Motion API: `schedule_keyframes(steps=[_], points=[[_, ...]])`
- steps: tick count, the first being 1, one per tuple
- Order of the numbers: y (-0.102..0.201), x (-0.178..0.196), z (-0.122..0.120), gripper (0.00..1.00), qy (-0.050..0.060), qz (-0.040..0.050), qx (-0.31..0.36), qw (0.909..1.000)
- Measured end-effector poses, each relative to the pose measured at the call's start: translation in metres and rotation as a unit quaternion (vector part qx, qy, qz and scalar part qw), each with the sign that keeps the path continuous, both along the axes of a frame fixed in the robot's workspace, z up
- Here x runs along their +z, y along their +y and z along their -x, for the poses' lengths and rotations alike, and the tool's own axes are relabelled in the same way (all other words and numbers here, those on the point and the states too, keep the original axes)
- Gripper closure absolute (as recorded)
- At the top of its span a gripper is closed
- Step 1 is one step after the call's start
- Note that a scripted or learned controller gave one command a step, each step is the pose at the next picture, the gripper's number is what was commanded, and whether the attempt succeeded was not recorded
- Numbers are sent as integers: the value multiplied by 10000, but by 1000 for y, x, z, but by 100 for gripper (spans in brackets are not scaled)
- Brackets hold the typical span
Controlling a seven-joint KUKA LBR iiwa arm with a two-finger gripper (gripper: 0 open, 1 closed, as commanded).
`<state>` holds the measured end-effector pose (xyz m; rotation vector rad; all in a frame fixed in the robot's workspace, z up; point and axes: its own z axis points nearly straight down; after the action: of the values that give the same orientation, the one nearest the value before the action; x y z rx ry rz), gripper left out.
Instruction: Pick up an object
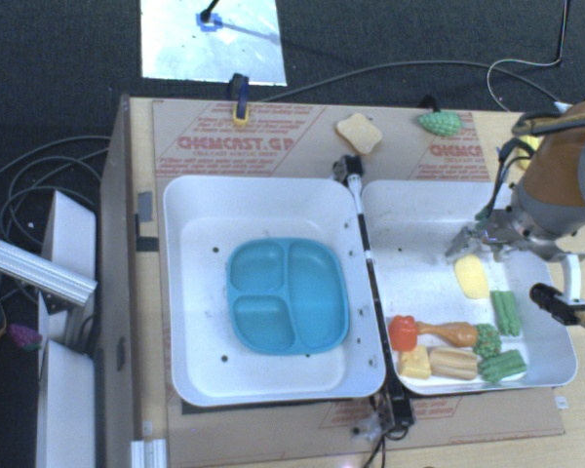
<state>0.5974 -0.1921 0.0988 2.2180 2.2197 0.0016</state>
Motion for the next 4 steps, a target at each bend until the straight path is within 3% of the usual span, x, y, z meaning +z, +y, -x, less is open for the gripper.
schedule_keyframes(steps=[1, 2, 4], points=[[23, 6, 9, 0, 11, -11, 15, 10000], [58, -14, -47, 0, 3, -7, 15, 10000], [17, -14, -3, 0, 16, -2, 1, 10000]])
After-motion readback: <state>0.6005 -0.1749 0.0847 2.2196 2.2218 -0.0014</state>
